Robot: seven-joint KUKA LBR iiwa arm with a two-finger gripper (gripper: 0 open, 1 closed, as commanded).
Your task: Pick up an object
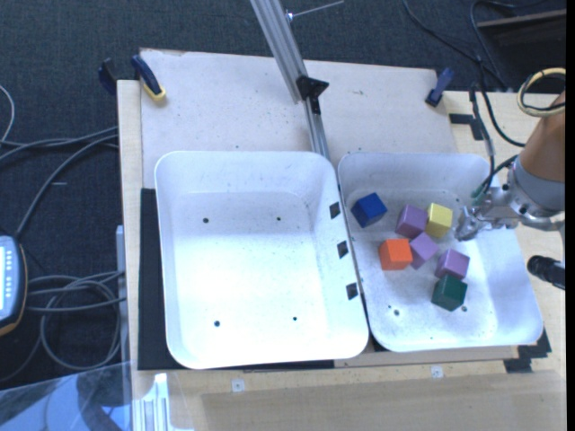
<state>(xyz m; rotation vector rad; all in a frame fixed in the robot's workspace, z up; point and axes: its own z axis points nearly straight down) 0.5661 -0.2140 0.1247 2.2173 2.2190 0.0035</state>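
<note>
Six small blocks lie clustered in the right bin, and the tool hangs low just right of the yellow block, probably lined up to grasp it, though its opening I cannot tell.

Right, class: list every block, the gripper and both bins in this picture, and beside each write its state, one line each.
blue block: resting in right bin, apart from the rest
yellow block: resting, beside the gripper
upper purple block: resting, against the yellow block
orange block: resting
middle purple block: resting
right purple block: resting
green block: resting
gripper: low in right bin, grip unclear
right bin: holds all blocks
left bin: flat on bench
</note>
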